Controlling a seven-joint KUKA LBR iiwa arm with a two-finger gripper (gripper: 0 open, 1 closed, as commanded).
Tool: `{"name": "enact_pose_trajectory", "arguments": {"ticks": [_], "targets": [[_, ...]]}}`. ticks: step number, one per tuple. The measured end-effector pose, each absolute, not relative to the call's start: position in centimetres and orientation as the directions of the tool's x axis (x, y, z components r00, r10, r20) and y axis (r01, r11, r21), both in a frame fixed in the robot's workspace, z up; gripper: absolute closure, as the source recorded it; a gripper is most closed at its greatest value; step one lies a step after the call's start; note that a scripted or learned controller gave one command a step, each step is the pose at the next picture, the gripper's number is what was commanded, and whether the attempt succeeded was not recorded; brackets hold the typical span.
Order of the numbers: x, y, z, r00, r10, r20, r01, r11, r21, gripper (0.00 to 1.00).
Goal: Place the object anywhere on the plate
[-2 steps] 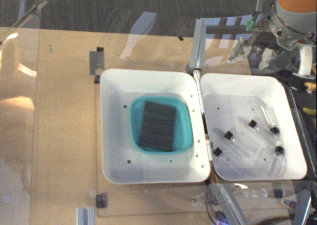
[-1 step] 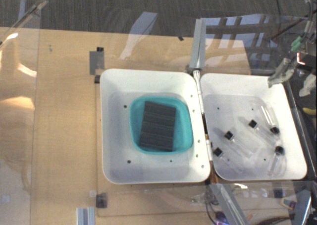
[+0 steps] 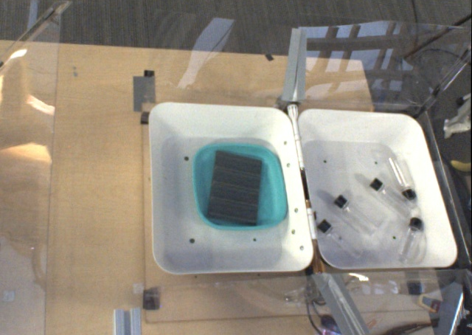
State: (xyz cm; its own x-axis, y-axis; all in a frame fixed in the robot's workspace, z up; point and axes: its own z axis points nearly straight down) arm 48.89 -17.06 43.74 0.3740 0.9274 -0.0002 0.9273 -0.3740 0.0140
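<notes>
A teal plate with rounded corners sits in the middle of the left white bin. A dark grey ribbed rectangular block lies flat on the plate, its long side running front to back and tilted slightly. It lies wholly within the plate's rim, with nothing touching it.
The right white bin holds several clear tubes with black caps, among them one at the right and one near the front right corner. A metal divider post rises behind the seam between the bins. Bare wooden bench lies to the left.
</notes>
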Motion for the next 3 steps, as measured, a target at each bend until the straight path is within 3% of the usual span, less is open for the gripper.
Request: {"name": "enact_pose_trajectory", "arguments": {"ticks": [1,2,3], "targets": [[48.9,-19.3,43.7,0.475,0.88,0.0,0.88,-0.475,0.012,0.0],[50.9,-19.6,43.6,0.562,0.827,0.001,0.827,-0.562,0.012,0.0],[48.9,-19.9,43.6,0.713,0.701,0.003,0.701,-0.713,0.01,0.0]]}}
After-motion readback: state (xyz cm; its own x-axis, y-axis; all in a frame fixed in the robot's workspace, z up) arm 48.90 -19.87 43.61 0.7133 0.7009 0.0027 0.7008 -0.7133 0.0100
